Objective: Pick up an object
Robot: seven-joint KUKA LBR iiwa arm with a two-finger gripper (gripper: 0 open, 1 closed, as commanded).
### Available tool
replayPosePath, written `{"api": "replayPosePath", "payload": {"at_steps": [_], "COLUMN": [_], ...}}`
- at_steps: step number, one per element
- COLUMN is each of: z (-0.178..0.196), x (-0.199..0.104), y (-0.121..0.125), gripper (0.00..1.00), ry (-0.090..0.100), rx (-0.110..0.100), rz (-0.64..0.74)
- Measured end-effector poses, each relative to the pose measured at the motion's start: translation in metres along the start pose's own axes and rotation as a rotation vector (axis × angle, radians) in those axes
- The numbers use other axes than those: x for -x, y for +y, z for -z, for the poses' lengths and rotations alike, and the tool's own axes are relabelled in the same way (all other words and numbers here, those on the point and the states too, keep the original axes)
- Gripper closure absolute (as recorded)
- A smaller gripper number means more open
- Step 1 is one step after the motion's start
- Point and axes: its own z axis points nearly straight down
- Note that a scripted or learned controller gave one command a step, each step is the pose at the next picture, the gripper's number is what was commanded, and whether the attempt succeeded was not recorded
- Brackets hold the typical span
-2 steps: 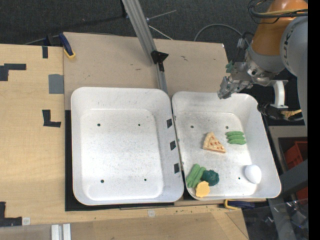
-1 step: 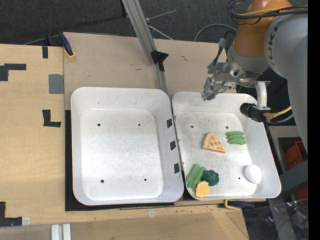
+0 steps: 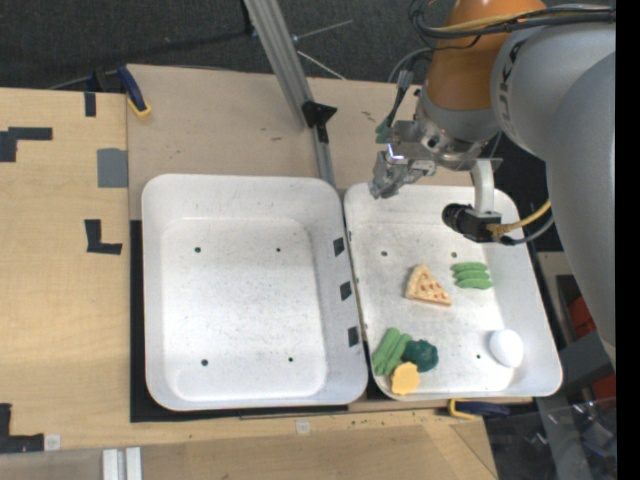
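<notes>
six small things are lying in the right bin (image 3: 392, 268), all of them well apart from the gripper (image 3: 385, 183). the gripper is hanging over the far left corner of that bin, close to where its rim is meeting the rim of the left bin (image 3: 240, 298). the grey arm (image 3: 565, 78) with its orange band (image 3: 480, 38) is reaching in above the bin's far edge. whether the gripper is standing open or closed cannot be told from this view, and nothing is showing in its hold.

an orange waffle-patterned wedge (image 3: 428, 286) is lying near the middle of the right bin. a pair of green pea pods (image 3: 472, 275) is lying just beside it, toward the right edge. a white egg-shaped piece (image 3: 505, 347) is resting near the near right corner.

three things are crowding together in the near left corner. a bundle of light green pods (image 3: 390, 349) is lying near the left edge. a dark green lump (image 3: 423, 354) is touching it. a small yellow piece (image 3: 405, 378) is sitting against the near edge, touching both.

both bins are sitting side by side on the bench (image 3: 60, 298).
</notes>
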Motion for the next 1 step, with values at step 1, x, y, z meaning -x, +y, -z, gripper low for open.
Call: {"api": "replayPosePath", "payload": {"at_steps": [1], "z": [-0.0122], "x": [-0.0531], "y": [-0.0105], "gripper": [1.0], "ry": [-0.002], "rx": [-0.003], "rz": [-0.001]}}
